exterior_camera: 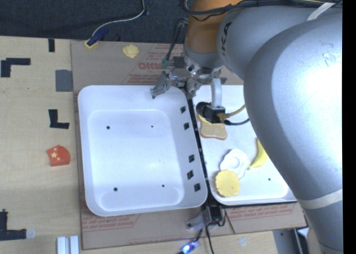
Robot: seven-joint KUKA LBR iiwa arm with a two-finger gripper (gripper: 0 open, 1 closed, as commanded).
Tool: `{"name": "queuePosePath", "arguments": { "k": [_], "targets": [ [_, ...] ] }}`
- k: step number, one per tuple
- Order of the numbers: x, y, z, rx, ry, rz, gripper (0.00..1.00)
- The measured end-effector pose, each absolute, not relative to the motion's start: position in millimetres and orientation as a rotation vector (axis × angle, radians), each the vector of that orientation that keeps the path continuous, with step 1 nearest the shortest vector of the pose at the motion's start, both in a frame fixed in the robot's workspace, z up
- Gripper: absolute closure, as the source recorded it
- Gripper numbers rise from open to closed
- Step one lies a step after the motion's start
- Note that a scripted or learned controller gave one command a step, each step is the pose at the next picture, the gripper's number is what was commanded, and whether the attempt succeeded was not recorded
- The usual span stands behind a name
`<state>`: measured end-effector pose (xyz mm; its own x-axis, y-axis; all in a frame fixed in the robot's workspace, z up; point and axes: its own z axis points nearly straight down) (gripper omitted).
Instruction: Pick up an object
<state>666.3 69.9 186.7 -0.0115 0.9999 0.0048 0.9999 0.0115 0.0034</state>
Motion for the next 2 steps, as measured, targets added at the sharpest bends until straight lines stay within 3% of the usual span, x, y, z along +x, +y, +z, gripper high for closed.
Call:
{"name": "queuePosePath", "arguments": {
  "k": [1, 2],
  "targets": [
    [663.2, 148, 83, -2.208, -2.226, 0.008, 0.00],
    [646.3, 195, 128, -2.213, -2.227, -0.004, 0.00]
  ]
}}
